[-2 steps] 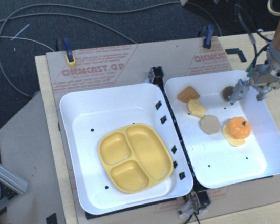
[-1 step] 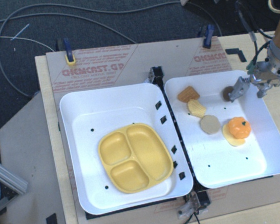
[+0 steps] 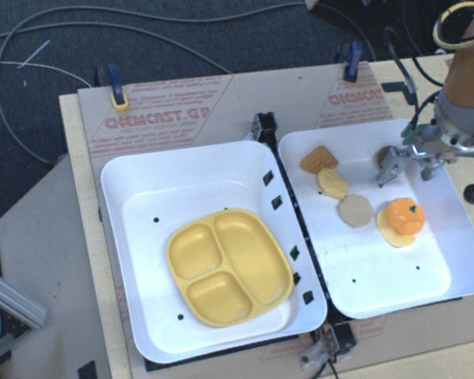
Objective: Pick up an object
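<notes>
Orange toy (image 3: pixel 406 216) lies in right bin (image 3: pixel 459 275), near tan pieces (image 3: pixel 334 183). Gripper (image 3: pixel 401 163) hovers just above-left of it, nothing between fingers; open or closed unclear. Yellow tray (image 3: pixel 228 266) occupies left bin (image 3: pixel 131 243).

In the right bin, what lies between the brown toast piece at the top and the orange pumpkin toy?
In the camera view, two flat pieces lie between the toast piece and the pumpkin toy: a pale yellow piece, then a beige round piece.
</notes>
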Controlling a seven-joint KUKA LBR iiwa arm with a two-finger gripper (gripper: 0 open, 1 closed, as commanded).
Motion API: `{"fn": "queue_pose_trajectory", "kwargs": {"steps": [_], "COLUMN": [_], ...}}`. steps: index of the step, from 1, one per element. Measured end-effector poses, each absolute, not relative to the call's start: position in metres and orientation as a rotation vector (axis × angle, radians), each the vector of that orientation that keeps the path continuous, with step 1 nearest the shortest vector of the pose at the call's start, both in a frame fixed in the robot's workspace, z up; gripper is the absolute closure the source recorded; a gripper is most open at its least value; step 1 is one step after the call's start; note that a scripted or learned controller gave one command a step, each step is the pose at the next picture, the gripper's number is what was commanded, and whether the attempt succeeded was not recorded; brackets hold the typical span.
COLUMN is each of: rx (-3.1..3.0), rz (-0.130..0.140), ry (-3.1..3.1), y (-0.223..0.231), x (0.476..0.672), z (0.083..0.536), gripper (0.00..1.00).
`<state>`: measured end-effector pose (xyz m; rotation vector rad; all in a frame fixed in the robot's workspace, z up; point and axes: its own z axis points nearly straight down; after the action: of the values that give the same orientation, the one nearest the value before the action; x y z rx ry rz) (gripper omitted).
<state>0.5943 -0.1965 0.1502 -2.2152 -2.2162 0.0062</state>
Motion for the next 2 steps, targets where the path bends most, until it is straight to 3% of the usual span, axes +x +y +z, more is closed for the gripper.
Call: {"fn": "queue_pose_trajectory", "kwargs": {"steps": [1,2], "rx": [-2.216,-2.217], "rz": [0.006,0.004], "ry": [-2.215,-2.218], "y": [-0.206,-0.205], "x": [0.594,0.593], "z": [0.099,0.083], "gripper": [0.0,0.0]}}
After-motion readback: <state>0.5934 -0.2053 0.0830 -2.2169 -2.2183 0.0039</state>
